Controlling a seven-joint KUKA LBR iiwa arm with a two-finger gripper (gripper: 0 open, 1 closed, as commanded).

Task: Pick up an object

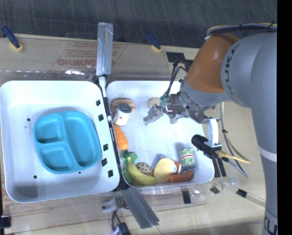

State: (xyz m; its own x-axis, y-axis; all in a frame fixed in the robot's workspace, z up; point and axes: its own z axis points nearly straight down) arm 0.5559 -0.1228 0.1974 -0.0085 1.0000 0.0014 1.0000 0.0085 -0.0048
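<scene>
The pincer is seen above the right shallow white plastic bin, apparently spread open with nothing gripped, near an orange carrot.

A blue divided tray lies in the left white bin, its three compartments facing up, a little toward 7 o'clock of the bin's middle. A grey metal bar stands at 12 o'clock over the seam between the bins. Two blue clamps grip the cardboard-covered tabletop along its far edge.
</scene>
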